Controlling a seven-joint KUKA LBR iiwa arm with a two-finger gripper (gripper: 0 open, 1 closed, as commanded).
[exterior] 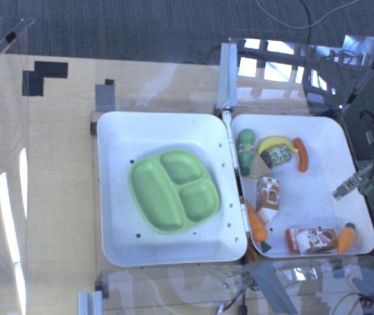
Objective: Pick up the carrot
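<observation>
Two orange carrots lie in the right bin [354, 151]. One carrot [256, 223] rests against the bin's left wall near the front, its green end toward the front edge. The other carrot [345, 239] is in the front right corner, green top pointing away, beside a red packet [310, 239]. My gripper [349, 186] reaches in over the bin's right rim, above and behind the corner carrot and apart from it. Nothing shows in its grasp.
The right bin also holds a green bottle-shaped item [245, 146], a banana [275, 142], a small can [278, 155], a red sausage [300, 155], a tan wedge [260, 168] and a small carton [268, 194]. A green divided plate [174, 190] lies in the left bin [111, 176].
</observation>
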